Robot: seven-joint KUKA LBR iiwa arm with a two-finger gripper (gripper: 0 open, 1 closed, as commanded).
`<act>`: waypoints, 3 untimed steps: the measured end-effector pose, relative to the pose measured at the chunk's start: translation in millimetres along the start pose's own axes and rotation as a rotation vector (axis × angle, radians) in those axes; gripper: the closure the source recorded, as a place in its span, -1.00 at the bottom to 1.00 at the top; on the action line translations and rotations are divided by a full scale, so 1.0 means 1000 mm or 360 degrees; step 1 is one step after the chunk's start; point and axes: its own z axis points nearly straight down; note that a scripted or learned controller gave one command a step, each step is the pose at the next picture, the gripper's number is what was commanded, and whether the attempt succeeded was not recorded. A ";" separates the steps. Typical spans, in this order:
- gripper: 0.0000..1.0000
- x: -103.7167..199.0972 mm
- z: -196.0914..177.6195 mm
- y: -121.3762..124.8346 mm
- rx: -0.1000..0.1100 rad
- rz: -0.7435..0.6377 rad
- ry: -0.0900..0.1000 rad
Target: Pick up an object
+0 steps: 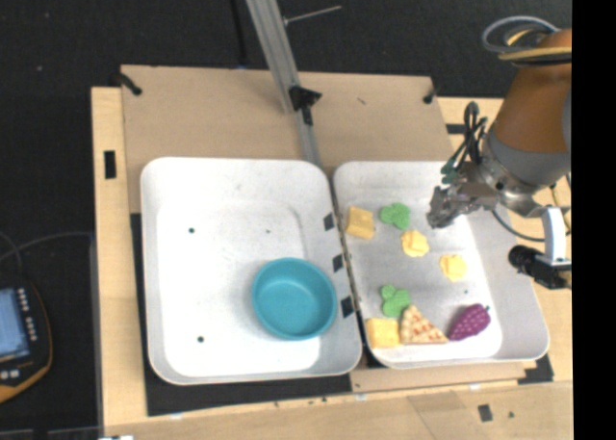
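The right bin (510,332) holds several toy foods: a yellow cheese piece (360,223), a green piece (395,216), a small yellow piece (415,244), another yellow piece (453,267), a green broccoli-like piece (394,300), a yellow block (382,333), a pizza slice (421,326) and purple grapes (470,322). My gripper (441,211) hangs over the upper part of the right bin, just right of the green piece and above the small yellow piece. Nothing shows between its fingers.
The left bin (192,197) holds a blue bowl (294,297) near its lower right corner. A grey metal pole (274,38) slants up from the bins' divider at the back. The arm's orange and grey wrist (529,135) is above the right bin's right edge.
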 end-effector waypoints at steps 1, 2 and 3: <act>1.00 0.047 -0.011 -0.013 -0.0002 -0.0003 0.0003; 1.00 0.099 -0.019 -0.024 -0.0001 -0.0005 0.0005; 1.00 0.153 -0.003 -0.041 0.0003 -0.0003 0.0002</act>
